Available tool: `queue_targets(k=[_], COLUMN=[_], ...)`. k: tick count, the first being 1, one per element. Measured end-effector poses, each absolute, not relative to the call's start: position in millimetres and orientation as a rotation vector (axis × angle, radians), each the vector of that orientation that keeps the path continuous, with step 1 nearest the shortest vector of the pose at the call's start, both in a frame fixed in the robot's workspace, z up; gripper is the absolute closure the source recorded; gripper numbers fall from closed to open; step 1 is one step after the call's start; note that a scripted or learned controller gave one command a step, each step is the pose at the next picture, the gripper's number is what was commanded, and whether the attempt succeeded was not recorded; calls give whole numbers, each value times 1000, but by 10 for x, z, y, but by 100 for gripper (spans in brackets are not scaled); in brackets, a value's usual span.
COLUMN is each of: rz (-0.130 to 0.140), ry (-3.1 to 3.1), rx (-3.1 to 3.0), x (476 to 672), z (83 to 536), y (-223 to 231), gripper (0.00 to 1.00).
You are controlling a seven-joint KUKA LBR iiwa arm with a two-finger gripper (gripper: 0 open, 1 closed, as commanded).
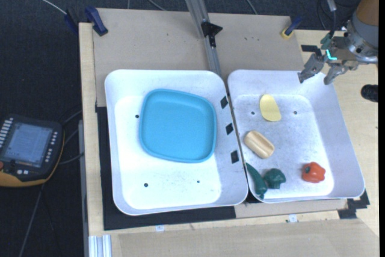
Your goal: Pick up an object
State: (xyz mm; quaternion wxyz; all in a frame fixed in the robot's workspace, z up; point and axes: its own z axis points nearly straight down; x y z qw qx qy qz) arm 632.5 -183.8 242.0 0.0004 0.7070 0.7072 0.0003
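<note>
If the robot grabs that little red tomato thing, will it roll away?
Probably yes: the red tomato looks round and lies near the right bin's sloping wall, so a nudge could roll it. It looks smooth and glossy, perhaps slippery. Likely light, being small.

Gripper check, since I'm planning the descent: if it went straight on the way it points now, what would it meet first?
Probably the right bin, at its far rim, just below the open gripper; depth is unclear.

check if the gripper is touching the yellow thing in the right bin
Apart. The camera view shows the gripper open over the bin's far right rim, with bare white floor between it and the yellow piece.
</note>
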Motion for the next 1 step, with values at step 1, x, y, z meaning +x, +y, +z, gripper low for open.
queue_targets(k=[1], rz=[1], ry=[2221], rx=[2221], x=[6325], z=[2420], y=[-1838], gripper=[0])
